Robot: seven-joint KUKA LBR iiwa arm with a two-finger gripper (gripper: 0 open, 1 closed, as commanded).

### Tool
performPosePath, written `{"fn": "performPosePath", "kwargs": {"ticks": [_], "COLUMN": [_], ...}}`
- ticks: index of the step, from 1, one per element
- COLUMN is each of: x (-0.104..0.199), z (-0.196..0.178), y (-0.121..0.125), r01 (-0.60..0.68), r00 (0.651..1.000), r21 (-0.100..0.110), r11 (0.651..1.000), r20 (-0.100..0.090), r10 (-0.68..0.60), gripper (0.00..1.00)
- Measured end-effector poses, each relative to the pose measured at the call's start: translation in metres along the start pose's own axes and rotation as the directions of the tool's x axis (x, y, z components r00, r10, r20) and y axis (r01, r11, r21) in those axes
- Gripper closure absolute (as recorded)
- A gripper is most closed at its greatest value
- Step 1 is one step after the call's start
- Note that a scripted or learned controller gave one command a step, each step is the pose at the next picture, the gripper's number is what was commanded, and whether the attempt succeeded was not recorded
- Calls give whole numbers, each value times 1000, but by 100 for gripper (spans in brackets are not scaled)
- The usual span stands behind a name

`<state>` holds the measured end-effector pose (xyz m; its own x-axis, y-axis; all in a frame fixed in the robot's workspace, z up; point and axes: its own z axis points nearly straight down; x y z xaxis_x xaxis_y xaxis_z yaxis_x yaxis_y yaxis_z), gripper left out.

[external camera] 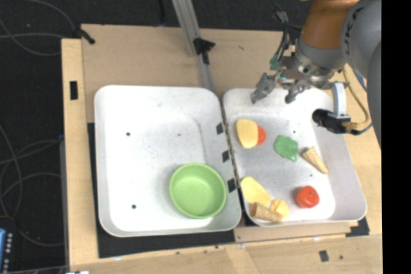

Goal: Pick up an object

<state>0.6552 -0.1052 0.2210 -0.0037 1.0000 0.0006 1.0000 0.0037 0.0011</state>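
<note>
Nothing is picked yet: the end effector point(277, 90) hangs spread wide and empty above the right bin's point(350, 192) far rim, toys untouched.

You're looking at a robotics lab. The plywood bench point(141, 54) carries two white bins point(115, 138) of toy food. Loose cables point(26, 16) trail over the dark floor beside an aluminium camera post point(183, 3).

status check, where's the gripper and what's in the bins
Gripper open, holding nothing, over right white bin's far edge. Yellow-and-red round toy nearest below it. Green plastic bowl in left white bin.
</note>
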Motion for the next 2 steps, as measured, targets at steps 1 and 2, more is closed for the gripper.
{"fn": "performPosePath", "kwargs": {"ticks": [1,2], "x": [0,-9], "z": [0,56], "y": [0,6], "r01": [0,-5], "r00": [1000,1000], "r21": [0,5], "r11": [1000,1000], "r20": [0,4], "r10": [0,5], "gripper": [0,0]}}
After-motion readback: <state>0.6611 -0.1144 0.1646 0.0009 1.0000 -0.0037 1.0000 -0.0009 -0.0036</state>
